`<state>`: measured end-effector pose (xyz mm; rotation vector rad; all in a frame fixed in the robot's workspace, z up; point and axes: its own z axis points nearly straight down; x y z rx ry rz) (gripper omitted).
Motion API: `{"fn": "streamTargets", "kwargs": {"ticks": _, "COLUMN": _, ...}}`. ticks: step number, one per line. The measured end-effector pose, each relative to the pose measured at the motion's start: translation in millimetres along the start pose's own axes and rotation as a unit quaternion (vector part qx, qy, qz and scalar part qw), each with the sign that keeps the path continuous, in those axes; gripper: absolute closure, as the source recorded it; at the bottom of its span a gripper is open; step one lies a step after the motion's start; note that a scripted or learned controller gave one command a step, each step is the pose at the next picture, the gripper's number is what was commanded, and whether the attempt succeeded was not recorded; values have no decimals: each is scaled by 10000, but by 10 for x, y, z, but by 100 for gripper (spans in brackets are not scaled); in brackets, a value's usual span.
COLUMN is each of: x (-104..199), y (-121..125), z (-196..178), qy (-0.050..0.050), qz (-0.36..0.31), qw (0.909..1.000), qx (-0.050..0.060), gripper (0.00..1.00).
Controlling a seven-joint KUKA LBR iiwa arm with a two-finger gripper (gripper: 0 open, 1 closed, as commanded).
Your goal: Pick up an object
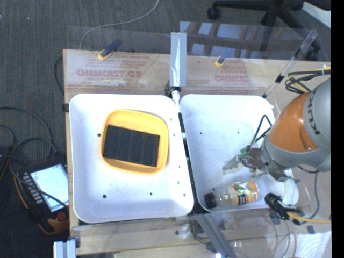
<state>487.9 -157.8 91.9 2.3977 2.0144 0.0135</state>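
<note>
A small bottle (235,193) with a dark cap lies on its side along the near edge of the right bin (215,122), just below the gripper (236,164), whose finger state I cannot tell, while a yellow tray (134,141) holding a black slab sits in the left bin (86,144).

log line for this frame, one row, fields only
arm: over right bin | gripper: low, just above bottle | bottle: lying flat, near front wall | left bin: yellow tray with dark slab | grasp: none seen
</note>
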Motion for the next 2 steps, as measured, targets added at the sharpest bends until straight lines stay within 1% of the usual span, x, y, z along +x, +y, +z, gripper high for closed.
{"fn": "streamTargets", "kwargs": {"ticks": 1, "x": -52, "y": 18, "z": -4, "qy": -21, "qz": -1143, "qw": 9934, "qx": -18, "gripper": 0}}
{"fn": "streamTargets", "kwargs": {"ticks": 2, "x": -42, "y": -28, "z": -51, "qy": 16, "qz": -1322, "qw": 9912, "qx": 66, "gripper": 0}}
